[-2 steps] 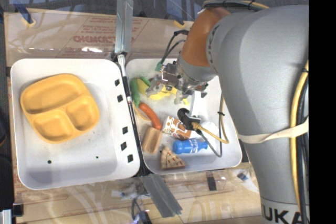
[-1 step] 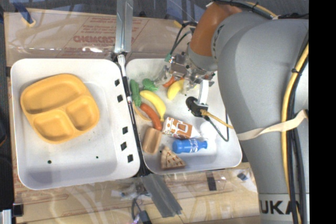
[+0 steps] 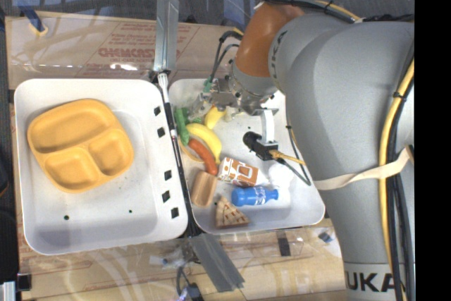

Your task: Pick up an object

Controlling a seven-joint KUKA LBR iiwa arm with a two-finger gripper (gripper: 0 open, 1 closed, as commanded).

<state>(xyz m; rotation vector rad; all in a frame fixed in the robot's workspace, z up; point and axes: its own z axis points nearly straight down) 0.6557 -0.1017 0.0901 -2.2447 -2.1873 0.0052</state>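
Landmark: banana (image 3: pixel 204 137), lying in the right bin (image 3: pixel 304 202) close to that bin's left wall.
Arm: grey arm (image 3: pixel 331 102) with its orange band, reaching in from the right and ending above the banana in the view.
Gripper: gripper (image 3: pixel 224 99) low over the far part of the right bin, just up and right of the banana.
Grip state: hidden under the wrist hardware; cannot tell whether it is spread or closed, and nothing is seen held in it.
Nearest thing to gripper: the banana's upper yellow end; whether they touch cannot be told.
Green piece: green piece (image 3: pixel 182 125) touching the banana's left side, against the bin wall.
Orange-red stick: orange-red stick (image 3: pixel 203 155) just below the banana, slanting down to the right.
Carton: orange-and-white carton (image 3: pixel 238 171) below and right of the banana, beside the stick's lower end.
Tan block: tan block (image 3: pixel 203 188) straight below the banana, past the stick.
Blue bottle: blue bottle (image 3: pixel 255 197) on its side, below and right of the banana, under the carton.
Brown wedge: brown wedge (image 3: pixel 229 213) farthest below the banana, near the bin's front edge.
Yellow tray: yellow divided tray (image 3: pixel 79 144) well left of the banana, in the left bin (image 3: pixel 106 215).
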